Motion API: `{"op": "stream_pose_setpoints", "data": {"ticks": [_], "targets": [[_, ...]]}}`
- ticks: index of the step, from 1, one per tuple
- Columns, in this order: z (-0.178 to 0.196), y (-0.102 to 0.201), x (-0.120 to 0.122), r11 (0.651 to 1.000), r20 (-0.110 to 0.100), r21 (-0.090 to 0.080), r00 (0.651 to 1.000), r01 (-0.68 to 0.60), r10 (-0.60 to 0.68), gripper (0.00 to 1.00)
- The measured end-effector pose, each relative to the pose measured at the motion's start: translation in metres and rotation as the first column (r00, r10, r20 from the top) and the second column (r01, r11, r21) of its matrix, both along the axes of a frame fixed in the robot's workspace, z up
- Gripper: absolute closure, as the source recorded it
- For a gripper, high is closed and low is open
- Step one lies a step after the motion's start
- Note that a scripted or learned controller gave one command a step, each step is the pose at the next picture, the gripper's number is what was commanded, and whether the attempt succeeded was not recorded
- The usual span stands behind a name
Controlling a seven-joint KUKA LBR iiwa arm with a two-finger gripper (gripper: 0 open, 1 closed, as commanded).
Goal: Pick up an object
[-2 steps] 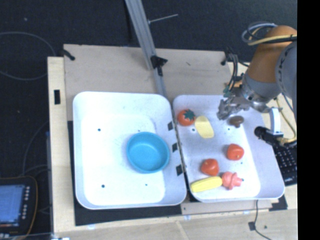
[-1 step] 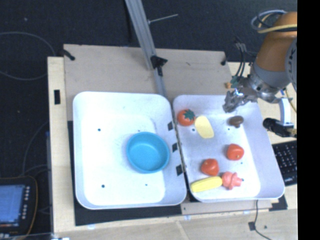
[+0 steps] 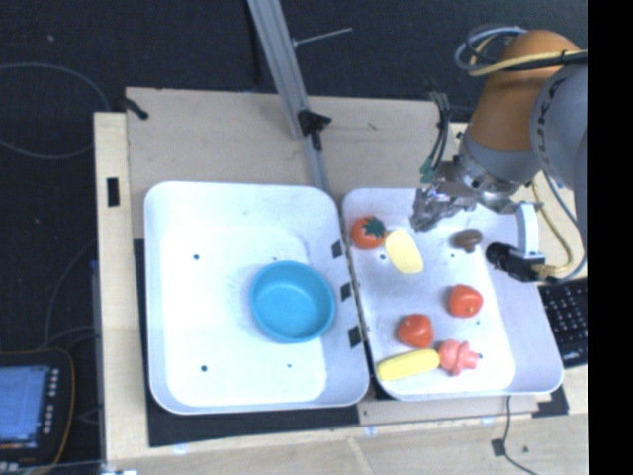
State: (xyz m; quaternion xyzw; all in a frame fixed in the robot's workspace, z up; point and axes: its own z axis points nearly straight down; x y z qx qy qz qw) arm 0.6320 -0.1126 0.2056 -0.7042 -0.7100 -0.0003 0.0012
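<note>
Over the right bin [image 3: 524, 364], gripper [image 3: 427, 216] hung just past the yellow block [image 3: 404, 251].
Couldn't tell if it was open; I'd center on the block before dropping.

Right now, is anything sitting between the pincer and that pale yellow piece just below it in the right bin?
Nothing visible. The pincer hovers just up and right of the pale yellow piece, with bare bin floor between them. The tomato lies off to the piece's left, the brown object to its right.
</note>
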Motion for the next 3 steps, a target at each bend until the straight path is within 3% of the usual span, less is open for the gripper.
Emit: {"op": "stream_pose_setpoints", "data": {"ticks": [2, 3], "targets": [[0.017, 0.1, -0.018, 1.0, 0.004, 0.002, 1.0, -0.002, 0.002, 1.0], [0.014, 0.159, -0.028, 1.0, -0.005, 0.001, 1.0, -0.002, 0.002, 1.0]]}}
